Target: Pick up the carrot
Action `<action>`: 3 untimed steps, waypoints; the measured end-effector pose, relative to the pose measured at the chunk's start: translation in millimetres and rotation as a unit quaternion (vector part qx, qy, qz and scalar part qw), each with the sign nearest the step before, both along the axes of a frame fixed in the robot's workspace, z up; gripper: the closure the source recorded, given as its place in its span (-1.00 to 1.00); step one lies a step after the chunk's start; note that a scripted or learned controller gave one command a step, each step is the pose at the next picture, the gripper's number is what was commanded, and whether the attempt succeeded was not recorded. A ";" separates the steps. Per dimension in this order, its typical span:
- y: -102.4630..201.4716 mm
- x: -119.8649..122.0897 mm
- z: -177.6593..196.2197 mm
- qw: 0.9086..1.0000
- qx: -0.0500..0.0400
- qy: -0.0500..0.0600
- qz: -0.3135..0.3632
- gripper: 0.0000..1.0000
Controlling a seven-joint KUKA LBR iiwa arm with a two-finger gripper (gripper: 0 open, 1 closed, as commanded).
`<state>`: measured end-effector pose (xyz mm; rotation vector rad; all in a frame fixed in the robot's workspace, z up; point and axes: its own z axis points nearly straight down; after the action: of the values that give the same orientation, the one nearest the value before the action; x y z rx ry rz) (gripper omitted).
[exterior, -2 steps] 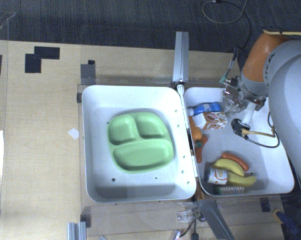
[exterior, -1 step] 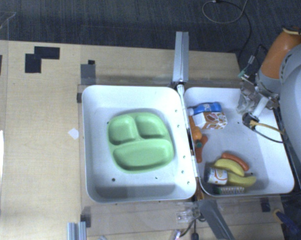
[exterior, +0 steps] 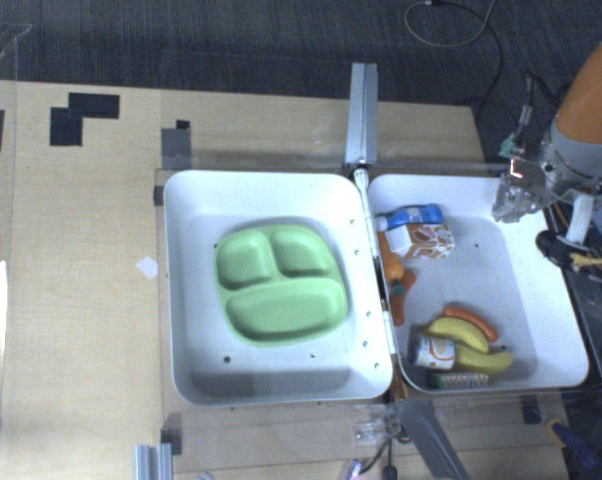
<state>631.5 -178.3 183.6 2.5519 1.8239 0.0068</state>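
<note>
Leftmost, black marks (exterior: pixel 84 116) on the bare bench (exterior: pixel 71 288). Then the left bin (exterior: pixel 181 368), holding a green plate (exterior: pixel 281 283) with three compartments, lying flat near the middle. Between the bins, a grey rail (exterior: pixel 362 108) running back from their shared edge.

Next, the right bin (exterior: pixel 551 368). Carrot (exterior: pixel 390 266) hard against its left wall, lying lengthwise along that wall, with a small red piece (exterior: pixel 398 308) just below its near end. Just right of the carrot's far end, a blue, white and brown carton (exterior: pixel 419 232) on its side. Toward the near edge, a banana (exterior: pixel 468 346), an orange-red piece (exterior: pixel 471 320) touching its far side, and a small carton (exterior: pixel 435 352) at its left.

Farthest right, the gripper (exterior: pixel 517 200) over the bin's far right corner, well apart from the carrot, nothing seen in its grasp; open or closed, cannot tell. Above it, the arm (exterior: pixel 593 98), grey with its orange band.
</note>
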 end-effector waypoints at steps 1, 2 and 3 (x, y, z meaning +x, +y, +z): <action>-16.2 -30.5 13.0 0.998 0.001 0.001 -0.057 1.00; -14.8 -28.6 24.5 0.999 0.001 -0.001 -0.054 1.00; -13.6 -26.7 36.1 0.999 0.001 -0.003 -0.051 1.00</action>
<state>604.9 -191.9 219.7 2.6394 1.6894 0.0153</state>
